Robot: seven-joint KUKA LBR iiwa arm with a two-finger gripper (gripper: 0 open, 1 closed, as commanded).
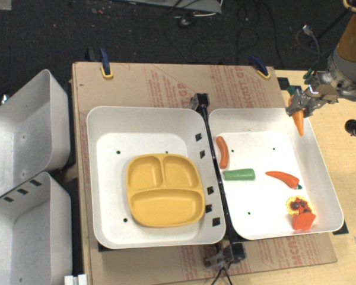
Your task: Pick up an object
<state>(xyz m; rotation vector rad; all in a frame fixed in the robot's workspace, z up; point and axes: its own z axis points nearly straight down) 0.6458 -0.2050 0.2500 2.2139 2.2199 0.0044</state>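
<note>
My gripper (301, 104) hangs over the far right corner of the right bin (258, 230), shut on an orange carrot (299, 123) whose tip points down past the bin's rim. Lying on the right bin's floor are a reddish sausage (223, 151), a green pickle (238, 174), a red chili pepper (283, 178) and an orange-and-red toy piece (301, 214) near the front right corner.
A yellow divided plate (165, 190) lies in the left bin (101, 159). A black divider (209, 153) runs between the two bins. Two white tubs (24, 159) stand off the bench to the left. Cables trail behind the bench.
</note>
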